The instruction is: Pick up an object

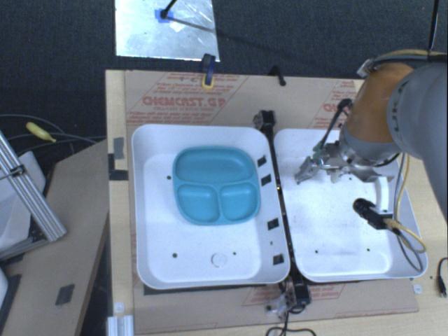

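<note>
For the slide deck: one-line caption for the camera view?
KUKA arm's hand over right bin; blue divided plate in left bin.

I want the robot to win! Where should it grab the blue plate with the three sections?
Probably the raised outer rim of the blue divided plate, pinched from straight above on its right edge, nearest the gripper. The plate lies flat in the left bin, so only the rim and dividers stand up for gripping.

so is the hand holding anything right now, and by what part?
Nothing is held. The hand hangs over the right bin; the blue divided plate lies untouched in the left bin.
</note>
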You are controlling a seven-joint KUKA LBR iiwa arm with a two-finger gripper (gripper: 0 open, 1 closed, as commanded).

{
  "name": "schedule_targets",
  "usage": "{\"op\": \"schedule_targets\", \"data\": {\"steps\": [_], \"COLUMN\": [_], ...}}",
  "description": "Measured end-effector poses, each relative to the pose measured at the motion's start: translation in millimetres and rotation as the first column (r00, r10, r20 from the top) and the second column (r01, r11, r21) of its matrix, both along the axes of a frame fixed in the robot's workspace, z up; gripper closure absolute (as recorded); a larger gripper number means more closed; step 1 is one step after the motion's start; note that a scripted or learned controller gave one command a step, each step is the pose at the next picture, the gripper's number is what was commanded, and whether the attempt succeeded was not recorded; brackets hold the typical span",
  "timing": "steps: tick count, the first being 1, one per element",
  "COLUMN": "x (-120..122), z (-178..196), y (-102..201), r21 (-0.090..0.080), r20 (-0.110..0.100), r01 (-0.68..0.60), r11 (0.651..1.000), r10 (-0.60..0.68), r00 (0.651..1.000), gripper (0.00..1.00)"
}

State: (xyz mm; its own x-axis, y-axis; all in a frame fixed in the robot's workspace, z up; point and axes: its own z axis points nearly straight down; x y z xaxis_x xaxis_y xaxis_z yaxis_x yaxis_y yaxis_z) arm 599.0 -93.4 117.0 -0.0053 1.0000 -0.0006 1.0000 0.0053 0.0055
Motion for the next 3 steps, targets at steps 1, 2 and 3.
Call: {"op": "schedule_targets", "data": {"steps": [1,2,3], "x": [24.5,24.9,-1.3], "z": [72.2,164.9,296.9], "y": [106.8,184.8,215.0], "r21": [0.003,0.003,0.005], "r20": [0.004,0.003,0.009], "r01": [-0.008,-0.004,-0.003], "r11": [1.0,1.0,1.0], "r10": [0.008,0.004,0.003], "r00": [1.0,1.0,1.0], "gripper": [0.0,0.0,0.0]}}
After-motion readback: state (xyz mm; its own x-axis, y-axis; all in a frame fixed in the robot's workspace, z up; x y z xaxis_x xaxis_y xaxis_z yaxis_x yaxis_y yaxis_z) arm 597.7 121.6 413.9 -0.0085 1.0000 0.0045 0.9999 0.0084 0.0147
